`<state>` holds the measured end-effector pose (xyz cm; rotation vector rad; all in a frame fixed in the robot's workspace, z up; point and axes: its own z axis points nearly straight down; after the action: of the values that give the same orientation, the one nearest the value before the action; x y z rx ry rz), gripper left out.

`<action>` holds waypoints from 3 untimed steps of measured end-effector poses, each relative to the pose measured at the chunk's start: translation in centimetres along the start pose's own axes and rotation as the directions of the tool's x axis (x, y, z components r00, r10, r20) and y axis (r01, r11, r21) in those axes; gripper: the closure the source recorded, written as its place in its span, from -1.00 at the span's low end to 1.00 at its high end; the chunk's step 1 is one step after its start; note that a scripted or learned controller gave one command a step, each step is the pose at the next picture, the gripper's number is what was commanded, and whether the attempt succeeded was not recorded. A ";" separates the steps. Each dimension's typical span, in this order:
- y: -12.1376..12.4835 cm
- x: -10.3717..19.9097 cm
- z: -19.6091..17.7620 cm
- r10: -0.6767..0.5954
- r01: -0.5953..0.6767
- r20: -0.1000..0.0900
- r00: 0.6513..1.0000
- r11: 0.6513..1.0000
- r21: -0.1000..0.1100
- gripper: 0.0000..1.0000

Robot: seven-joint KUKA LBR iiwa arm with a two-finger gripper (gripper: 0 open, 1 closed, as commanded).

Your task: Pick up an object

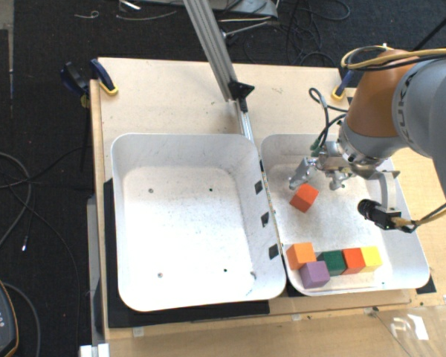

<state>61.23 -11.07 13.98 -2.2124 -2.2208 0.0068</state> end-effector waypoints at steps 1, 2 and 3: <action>-2.0 0.9 4.7 0.005 -0.005 0.001 1.000 1.000 -0.004 -1.00; -1.8 0.8 3.5 0.007 -0.007 0.002 1.000 1.000 -0.009 1.00; -3.6 10.4 -6.0 -0.007 0.007 -0.002 1.000 1.000 -0.015 1.00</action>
<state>57.67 -0.72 19.99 -2.2115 -2.2346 -0.0113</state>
